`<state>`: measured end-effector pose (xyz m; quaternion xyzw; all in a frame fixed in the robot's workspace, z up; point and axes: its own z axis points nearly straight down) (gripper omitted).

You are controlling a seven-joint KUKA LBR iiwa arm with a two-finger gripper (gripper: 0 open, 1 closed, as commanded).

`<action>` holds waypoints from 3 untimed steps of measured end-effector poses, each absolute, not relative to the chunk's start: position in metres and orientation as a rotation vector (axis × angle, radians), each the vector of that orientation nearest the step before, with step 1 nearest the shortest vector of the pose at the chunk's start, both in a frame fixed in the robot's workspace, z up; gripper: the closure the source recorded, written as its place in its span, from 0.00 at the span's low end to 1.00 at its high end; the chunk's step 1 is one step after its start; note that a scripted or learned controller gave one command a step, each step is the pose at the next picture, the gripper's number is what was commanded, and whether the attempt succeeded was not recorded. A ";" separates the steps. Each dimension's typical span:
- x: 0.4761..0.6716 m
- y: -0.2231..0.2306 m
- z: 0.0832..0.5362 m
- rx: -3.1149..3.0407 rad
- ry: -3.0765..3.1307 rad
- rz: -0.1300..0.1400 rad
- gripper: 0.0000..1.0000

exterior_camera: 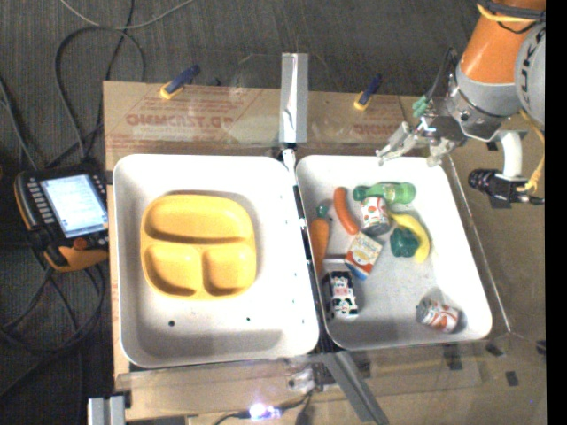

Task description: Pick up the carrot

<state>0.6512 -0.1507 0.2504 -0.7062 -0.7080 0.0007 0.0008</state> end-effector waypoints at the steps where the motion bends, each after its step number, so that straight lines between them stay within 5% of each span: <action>1: 0.603 -0.202 0.273 -2.192 -2.252 0.005 0.00; 2: 0.645 -0.223 0.278 -1.874 -2.525 0.004 0.00; 3: 0.669 -0.154 0.214 -1.897 -2.504 0.002 0.00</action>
